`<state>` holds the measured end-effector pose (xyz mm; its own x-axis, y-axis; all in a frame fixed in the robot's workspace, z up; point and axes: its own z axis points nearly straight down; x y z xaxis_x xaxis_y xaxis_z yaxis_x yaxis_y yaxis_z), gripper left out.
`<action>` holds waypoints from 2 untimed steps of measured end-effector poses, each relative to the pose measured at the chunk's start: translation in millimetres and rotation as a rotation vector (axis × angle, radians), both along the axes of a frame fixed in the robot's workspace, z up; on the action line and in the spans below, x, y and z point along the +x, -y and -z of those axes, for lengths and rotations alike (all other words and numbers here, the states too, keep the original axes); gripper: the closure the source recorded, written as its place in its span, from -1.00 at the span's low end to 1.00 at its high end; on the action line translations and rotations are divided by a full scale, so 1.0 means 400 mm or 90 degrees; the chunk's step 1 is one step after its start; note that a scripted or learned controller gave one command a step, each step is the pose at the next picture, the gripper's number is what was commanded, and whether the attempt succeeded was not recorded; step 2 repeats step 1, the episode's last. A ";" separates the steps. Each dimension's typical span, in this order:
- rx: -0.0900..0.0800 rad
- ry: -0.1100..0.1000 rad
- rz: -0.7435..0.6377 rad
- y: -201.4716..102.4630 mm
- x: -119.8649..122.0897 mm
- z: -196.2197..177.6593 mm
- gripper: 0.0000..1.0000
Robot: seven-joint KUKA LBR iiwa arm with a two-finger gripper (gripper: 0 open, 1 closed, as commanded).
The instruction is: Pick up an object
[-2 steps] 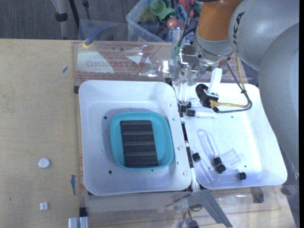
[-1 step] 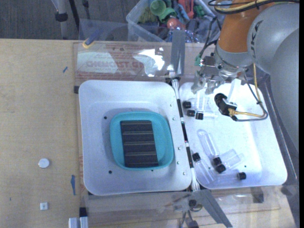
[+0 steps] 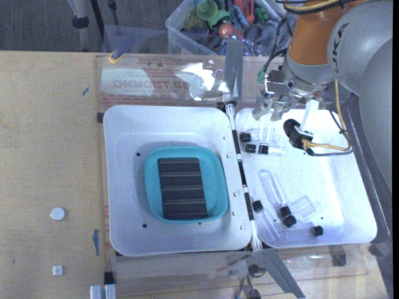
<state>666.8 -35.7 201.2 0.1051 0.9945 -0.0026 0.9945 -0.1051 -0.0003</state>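
- Looking into the right bin (image 3: 349, 229) from my console, I see clear plastic vials with black caps (image 3: 293, 212) lying near its front edge, another capped vial (image 3: 260, 147) farther back.
- In the left bin (image 3: 118, 167) sits a teal tray (image 3: 215, 179) holding a dark ribbed block (image 3: 182, 189).
- The gripper (image 3: 269, 108) hangs over the right bin's far end; I cannot tell its finger spacing.
- Beyond the bins stands a clear tub of colourful toys (image 3: 218, 11).
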 end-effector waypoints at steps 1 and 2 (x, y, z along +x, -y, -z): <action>0.002 0.002 -0.015 -0.179 0.001 -0.079 1.00; 0.002 0.002 -0.015 -0.179 0.001 -0.079 1.00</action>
